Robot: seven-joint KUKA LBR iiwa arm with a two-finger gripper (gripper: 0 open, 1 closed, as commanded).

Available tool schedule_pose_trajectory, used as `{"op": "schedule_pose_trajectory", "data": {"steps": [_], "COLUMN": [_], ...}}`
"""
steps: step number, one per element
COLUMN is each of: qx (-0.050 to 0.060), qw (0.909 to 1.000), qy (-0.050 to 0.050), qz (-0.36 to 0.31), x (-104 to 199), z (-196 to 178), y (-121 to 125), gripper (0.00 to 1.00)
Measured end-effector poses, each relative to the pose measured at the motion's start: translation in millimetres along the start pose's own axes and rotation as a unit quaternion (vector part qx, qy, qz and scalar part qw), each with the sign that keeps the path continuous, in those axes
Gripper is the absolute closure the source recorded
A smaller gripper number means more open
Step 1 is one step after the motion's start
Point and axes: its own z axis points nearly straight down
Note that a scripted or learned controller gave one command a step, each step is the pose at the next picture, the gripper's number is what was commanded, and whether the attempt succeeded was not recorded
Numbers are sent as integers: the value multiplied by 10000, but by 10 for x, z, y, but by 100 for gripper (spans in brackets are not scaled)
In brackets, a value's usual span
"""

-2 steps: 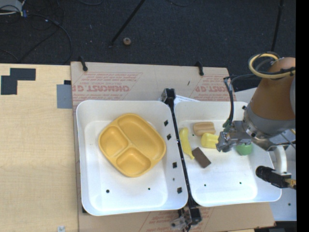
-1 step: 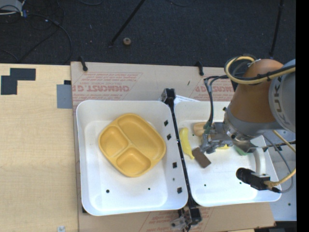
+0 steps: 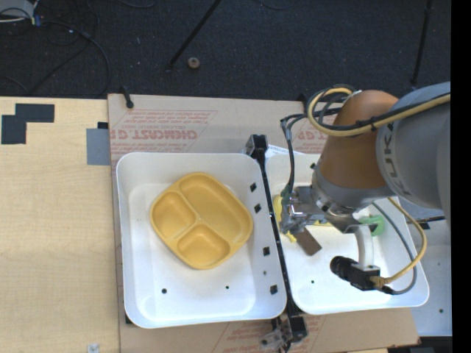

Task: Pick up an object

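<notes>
The arm (image 3: 368, 160) reaches in from the right and hangs low over the right bin (image 3: 412, 293), its wrist bulk covering most of what lies beneath it. The end effector (image 3: 293, 213) sits at the left side of that bin, close against the divider where the two bins meet, and whether it is wide or narrow I cannot tell, since the metal parts blur together from this height. Just beneath and to the near side of it lies a small brown flat piece (image 3: 307, 243), with a bit of yellow (image 3: 288, 235) showing beside it and a green object (image 3: 375, 223) peeking out further right under the arm; any of these could be the thing to pick, and none can be seen gripped. The left bin (image 3: 140, 293) holds a yellow compartment plate (image 3: 201, 219), well apart from the arm. The main risk, as I judge it, is a miss: the objects are small, flat and crowded near the bin wall, so a closing grip could slide over the brown piece or pinch nothing. A second risk is striking the divider or the bin's rim, which could shift both bins on the desk. The loose cable (image 3: 401, 267) looping near the black connector (image 3: 355, 272) could also snag something.
</notes>
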Motion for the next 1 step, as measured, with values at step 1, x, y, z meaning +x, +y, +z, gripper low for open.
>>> {"op": "schedule_pose_trajectory", "data": {"steps": [1], "qx": [-19], "qw": [10000], "qy": [-11], "qz": [-1], "x": [532], "z": [-145], "y": [102], "gripper": [100]}}
